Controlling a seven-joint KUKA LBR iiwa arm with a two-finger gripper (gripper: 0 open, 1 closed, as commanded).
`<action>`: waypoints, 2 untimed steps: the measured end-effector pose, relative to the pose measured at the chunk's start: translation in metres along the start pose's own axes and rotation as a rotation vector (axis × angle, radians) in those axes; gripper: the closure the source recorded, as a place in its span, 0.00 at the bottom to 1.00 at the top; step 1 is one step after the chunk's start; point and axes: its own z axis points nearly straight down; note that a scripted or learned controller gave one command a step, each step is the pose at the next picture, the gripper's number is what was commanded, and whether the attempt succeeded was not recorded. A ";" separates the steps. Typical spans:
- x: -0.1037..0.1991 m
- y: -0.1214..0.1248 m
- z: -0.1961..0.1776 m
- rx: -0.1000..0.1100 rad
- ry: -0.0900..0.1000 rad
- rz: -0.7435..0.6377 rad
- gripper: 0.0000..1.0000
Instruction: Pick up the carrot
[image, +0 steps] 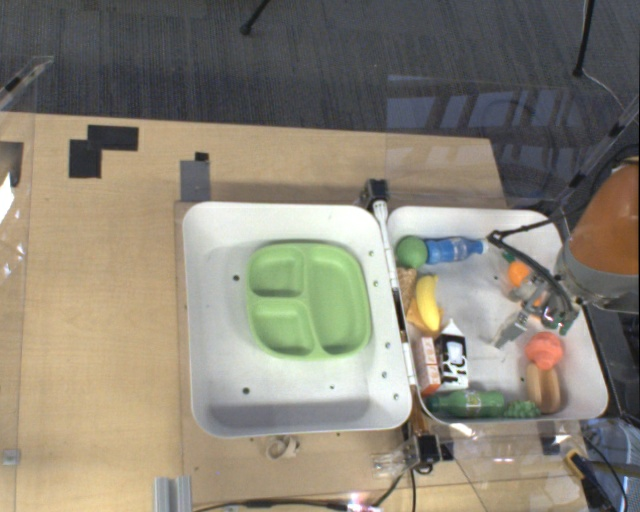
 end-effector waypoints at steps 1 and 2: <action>-0.070 0.049 0.003 0.000 0.003 0.166 0.00; -0.025 0.059 0.002 0.001 0.004 0.217 0.00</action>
